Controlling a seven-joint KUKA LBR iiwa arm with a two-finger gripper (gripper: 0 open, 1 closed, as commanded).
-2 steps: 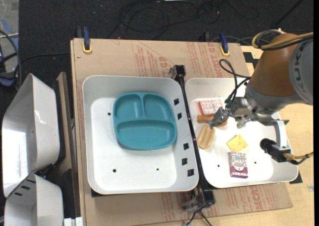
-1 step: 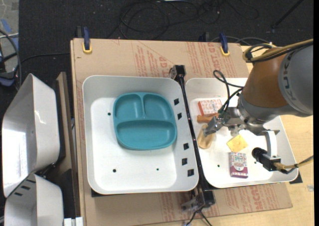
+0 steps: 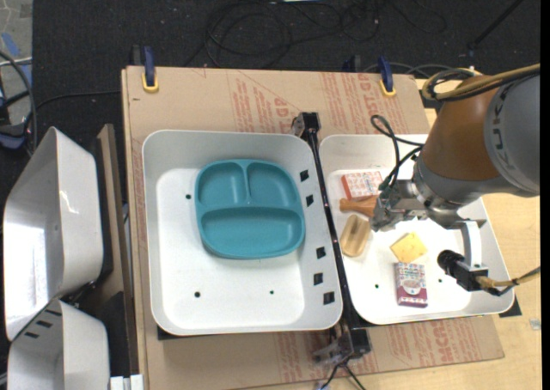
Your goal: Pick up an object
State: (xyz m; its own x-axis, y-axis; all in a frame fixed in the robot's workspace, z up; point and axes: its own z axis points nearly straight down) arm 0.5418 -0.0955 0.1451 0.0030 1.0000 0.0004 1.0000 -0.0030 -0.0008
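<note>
My gripper (image 3: 382,211) hangs low over the left half of the right bin (image 3: 490,294), coming down from the grey and orange arm at the right. Its tip sits at the right end of an orange stick-shaped item (image 3: 356,204); whether it touches that item is not clear. A red and white box (image 3: 361,182) lies just behind. In front of the gripper lies a tan oblong piece (image 3: 353,237). A yellow wedge (image 3: 408,248) and a maroon packet (image 3: 412,283) lie toward the bin's front.
The left bin (image 3: 163,234) holds a teal divided plate (image 3: 249,209). A black divider with clips (image 3: 325,234) runs between the bins. A black fitting with cable (image 3: 460,268) hangs off the arm over the right bin's front right.
</note>
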